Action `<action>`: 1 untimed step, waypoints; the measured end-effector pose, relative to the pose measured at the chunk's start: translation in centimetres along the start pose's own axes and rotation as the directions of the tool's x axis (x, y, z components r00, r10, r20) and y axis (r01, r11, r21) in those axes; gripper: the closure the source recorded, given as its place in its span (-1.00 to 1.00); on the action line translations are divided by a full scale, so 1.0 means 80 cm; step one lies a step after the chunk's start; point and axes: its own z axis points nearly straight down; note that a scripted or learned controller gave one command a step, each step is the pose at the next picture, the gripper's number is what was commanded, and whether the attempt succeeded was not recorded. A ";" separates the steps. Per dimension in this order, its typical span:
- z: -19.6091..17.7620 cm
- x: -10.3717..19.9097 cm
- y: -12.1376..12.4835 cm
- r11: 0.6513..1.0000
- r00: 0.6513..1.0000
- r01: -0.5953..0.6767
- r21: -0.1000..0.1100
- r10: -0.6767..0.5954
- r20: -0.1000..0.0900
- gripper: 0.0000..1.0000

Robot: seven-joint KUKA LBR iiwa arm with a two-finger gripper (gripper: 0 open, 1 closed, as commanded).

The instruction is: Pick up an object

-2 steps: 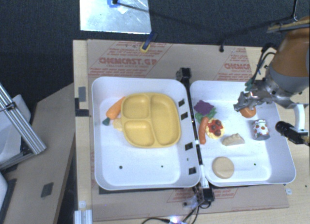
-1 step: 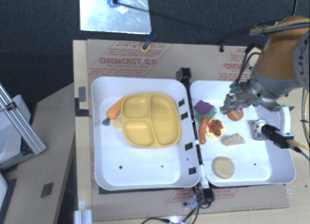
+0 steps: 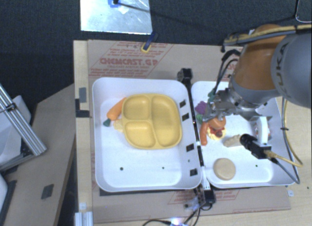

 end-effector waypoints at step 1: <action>0.003 -0.015 0.013 1.000 1.000 -0.009 -0.002 0.009 0.002 1.00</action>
